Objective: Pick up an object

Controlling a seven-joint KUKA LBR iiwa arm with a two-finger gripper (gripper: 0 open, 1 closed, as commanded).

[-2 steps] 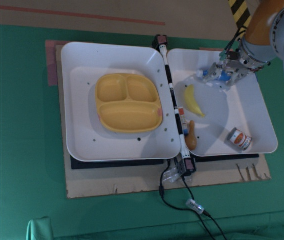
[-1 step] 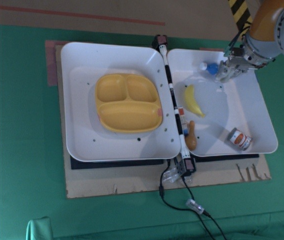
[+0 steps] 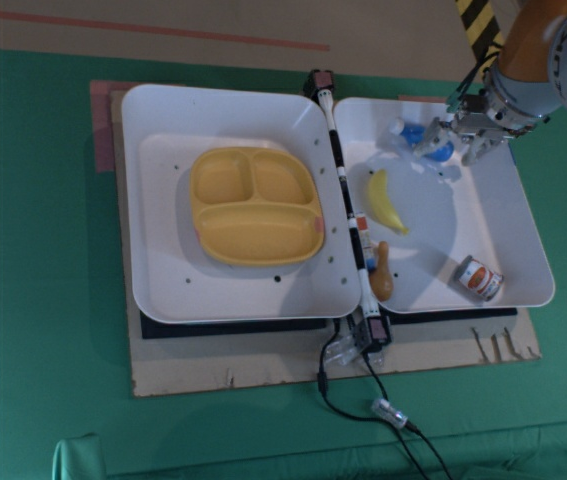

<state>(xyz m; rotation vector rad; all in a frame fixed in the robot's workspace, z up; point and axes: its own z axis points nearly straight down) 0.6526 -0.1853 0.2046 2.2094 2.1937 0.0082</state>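
The right bin [image 3: 523, 238] holds several items. A yellow banana [image 3: 386, 202] lies near its middle. A small can with an orange label [image 3: 479, 278] rests on its side at the front right. A brown drumstick-shaped toy [image 3: 382, 273] sits by the front left wall. At the back of the bin lies a clear and blue plastic item [image 3: 421, 140]. My gripper [image 3: 458, 148] hangs low over that item's right end, reaching in from the upper right. Whether it touches the item is unclear.
The left bin [image 3: 153, 268] holds a yellow divided plate [image 3: 255, 206]. A black and white divider bar [image 3: 343, 188] runs between the bins. Cables [image 3: 383, 408] trail off the front of the bench onto the green cloth.
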